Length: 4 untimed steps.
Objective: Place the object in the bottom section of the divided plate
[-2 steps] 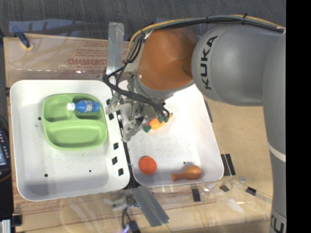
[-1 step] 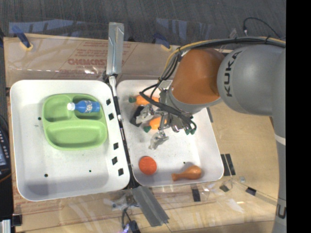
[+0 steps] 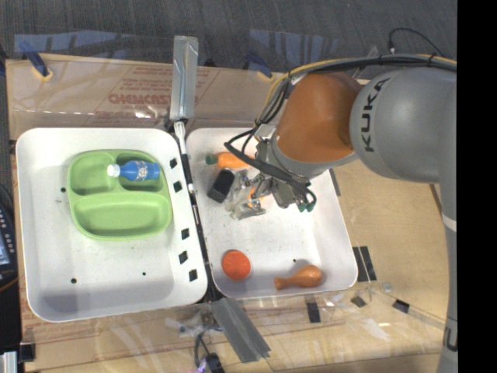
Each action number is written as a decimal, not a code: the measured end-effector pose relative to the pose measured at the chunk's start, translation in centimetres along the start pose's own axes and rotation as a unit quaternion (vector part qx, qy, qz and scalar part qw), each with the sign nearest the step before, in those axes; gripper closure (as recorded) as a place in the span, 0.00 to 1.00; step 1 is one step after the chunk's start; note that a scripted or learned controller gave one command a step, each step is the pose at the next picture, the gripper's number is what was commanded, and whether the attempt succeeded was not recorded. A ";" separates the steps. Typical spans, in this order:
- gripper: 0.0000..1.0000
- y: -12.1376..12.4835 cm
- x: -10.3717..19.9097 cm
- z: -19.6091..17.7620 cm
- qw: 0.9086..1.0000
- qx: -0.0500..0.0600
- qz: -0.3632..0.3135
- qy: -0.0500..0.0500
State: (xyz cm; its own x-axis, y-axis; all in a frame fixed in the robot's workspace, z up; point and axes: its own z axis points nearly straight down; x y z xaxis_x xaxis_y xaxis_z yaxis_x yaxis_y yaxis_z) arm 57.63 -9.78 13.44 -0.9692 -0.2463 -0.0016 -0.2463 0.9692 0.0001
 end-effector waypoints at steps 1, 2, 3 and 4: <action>1.00 -10.6 4.6 2.5 0.999 0.001 0.053 0.000; 1.00 -8.9 10.8 -6.6 0.990 0.001 -0.139 -0.001; 0.00 -8.9 10.8 -6.5 0.990 0.001 -0.139 0.000; 1.00 -8.9 10.6 -7.6 0.990 0.001 -0.141 -0.001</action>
